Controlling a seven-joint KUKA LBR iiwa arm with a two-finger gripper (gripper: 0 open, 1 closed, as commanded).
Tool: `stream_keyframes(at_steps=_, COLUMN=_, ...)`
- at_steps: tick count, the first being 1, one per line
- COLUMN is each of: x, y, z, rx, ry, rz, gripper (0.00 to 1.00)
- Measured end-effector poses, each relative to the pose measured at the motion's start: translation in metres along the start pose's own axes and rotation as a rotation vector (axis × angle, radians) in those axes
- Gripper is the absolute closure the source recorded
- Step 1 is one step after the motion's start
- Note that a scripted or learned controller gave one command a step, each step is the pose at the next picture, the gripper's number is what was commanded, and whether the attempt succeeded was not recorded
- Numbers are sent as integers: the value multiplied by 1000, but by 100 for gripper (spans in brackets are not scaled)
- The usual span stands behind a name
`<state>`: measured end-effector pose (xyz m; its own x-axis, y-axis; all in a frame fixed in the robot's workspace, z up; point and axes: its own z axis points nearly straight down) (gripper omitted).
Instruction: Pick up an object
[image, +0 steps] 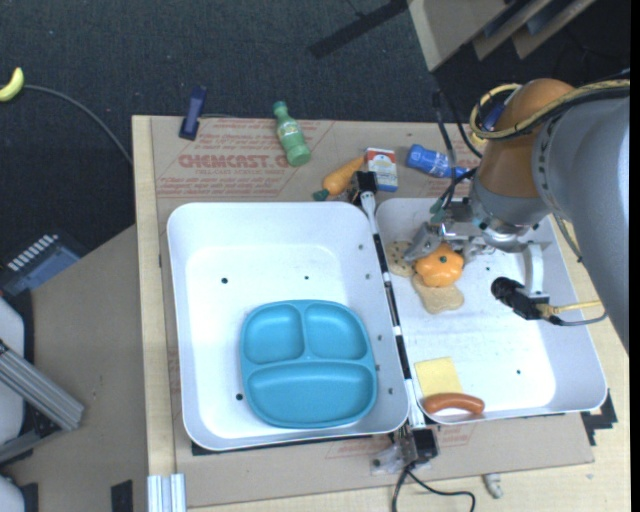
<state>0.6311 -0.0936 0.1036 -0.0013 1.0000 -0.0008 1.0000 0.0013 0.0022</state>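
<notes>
In the right bin (560, 375), an orange pumpkin-like toy (440, 267) lies near the far left corner, resting partly on a tan flat piece (441, 298). My gripper (450, 238) hangs directly over the orange toy, touching or nearly touching its top. A yellow square slice (437, 377) and a red-and-tan sausage toy (455, 405) lie at the bin's near left corner. The arm reaches in from the upper right.
The left bin (200, 300) holds a blue divided plate (308, 362). Behind the bins on the board lie a green bottle (292, 135), a dark blue item (192, 112), an orange carrot toy (343, 177), a small carton (380, 168) and a blue crushed can (430, 160).
</notes>
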Motion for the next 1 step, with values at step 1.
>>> stream_keyframes(at_steps=1, x=0, y=0, z=-10, rx=-1, ry=-2, rz=-1, gripper=100)
